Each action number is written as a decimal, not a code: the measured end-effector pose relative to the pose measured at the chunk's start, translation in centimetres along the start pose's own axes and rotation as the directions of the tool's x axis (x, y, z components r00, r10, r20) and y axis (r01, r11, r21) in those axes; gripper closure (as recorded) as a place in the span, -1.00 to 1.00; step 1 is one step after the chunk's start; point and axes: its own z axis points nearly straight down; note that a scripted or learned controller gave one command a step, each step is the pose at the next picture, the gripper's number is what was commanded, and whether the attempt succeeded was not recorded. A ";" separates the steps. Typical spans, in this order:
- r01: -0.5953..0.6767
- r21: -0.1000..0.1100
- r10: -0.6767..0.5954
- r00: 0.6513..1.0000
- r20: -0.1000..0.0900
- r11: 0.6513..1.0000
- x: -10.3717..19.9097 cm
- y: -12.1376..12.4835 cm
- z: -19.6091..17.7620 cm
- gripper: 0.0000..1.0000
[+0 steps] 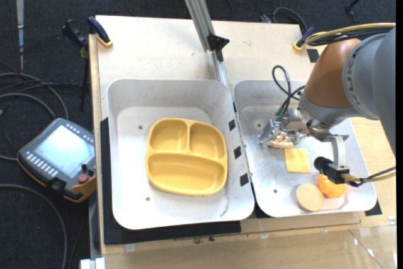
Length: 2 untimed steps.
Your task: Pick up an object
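My gripper (274, 131) is low in the right bin (252, 111), near its left-centre, reaching in from the right under the grey and orange arm (340, 82). Directly beneath it lies a small tan and brown food piece (278, 143), partly hidden by the gripper. I cannot tell whether they touch. A flat yellow square slice (297, 160) lies just right of that piece. Toward the bin's front right sit a round tan disc (309, 198), an orange lump (330, 186) and a pale pink piece (338, 201), close together.
The left bin (126, 135) holds a yellow divided plate (187, 155). A slanted metal pole (195, 0) comes down to the ridge between the bins. Yellow clamps (102, 38) grip the bench's back corners. A teach pendant (60, 157) lies on the floor at left.
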 end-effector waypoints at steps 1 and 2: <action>0.000 -0.001 0.000 1.000 0.000 1.000 0.0 0.0 -1.1 1.00; -0.001 -0.004 0.001 1.000 0.001 1.000 -0.9 0.3 -5.9 1.00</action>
